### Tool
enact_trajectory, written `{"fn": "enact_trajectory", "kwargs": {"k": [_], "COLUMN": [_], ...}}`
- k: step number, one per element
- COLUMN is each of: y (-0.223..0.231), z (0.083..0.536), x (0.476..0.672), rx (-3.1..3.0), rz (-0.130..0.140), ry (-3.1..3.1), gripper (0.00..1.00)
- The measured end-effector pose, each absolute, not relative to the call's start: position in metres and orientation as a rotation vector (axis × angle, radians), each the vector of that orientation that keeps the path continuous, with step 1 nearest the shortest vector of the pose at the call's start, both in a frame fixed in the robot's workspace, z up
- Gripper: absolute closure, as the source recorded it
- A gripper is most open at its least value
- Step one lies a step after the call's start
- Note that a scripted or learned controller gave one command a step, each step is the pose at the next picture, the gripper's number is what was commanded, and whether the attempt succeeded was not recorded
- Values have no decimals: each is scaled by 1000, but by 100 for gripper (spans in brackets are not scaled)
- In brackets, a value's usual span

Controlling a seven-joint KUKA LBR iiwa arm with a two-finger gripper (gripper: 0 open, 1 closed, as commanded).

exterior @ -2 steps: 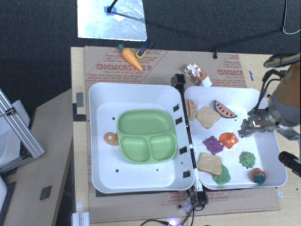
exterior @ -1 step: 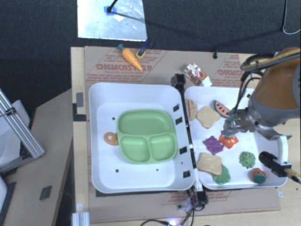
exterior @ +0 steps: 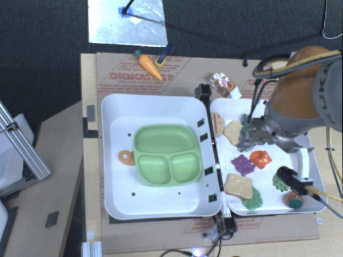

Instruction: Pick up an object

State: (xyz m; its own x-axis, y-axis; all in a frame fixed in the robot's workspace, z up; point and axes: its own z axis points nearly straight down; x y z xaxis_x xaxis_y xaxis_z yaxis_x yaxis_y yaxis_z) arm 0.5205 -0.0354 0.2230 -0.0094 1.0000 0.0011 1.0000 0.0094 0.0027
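the pale bread piece (exterior: 233, 131) lay in the far left part of the right bin (exterior: 223, 157), and the tool (exterior: 248, 136) hung just to its right, low over the bin floor; i could not tell whether the tool was apart or together, and nothing showed clamped in it. a second pale slice (exterior: 218, 123) lay just left of the bread piece, against the bin's left wall. nearer in the same bin sat a purple piece (exterior: 244, 165) with a red piece (exterior: 260, 158) just to its right. nearer still lay a slice of toast (exterior: 238, 185) touching a green leaf (exterior: 254, 199). at the near right corner were a dark green piece (exterior: 278, 183) and a small red and green ball (exterior: 293, 200). the grey arm (exterior: 300, 111) reached in from the right above the bin. the left bin (exterior: 119, 123) held a green divided plate (exterior: 166, 154) in its middle, with a pretzel (exterior: 127, 157) just left of the plate. on the bench (exterior: 88, 74) beyond the bins lay a carrot (exterior: 149, 66) and, well to its right, a small packet (exterior: 224, 84).
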Motion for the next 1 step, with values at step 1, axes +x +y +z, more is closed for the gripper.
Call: {"fn": "enact_trajectory", "kwargs": {"k": [1], "y": [12], "z": [226], "x": [534], "rx": [2210], "rz": [5], "ry": [2232], "gripper": [100]}}
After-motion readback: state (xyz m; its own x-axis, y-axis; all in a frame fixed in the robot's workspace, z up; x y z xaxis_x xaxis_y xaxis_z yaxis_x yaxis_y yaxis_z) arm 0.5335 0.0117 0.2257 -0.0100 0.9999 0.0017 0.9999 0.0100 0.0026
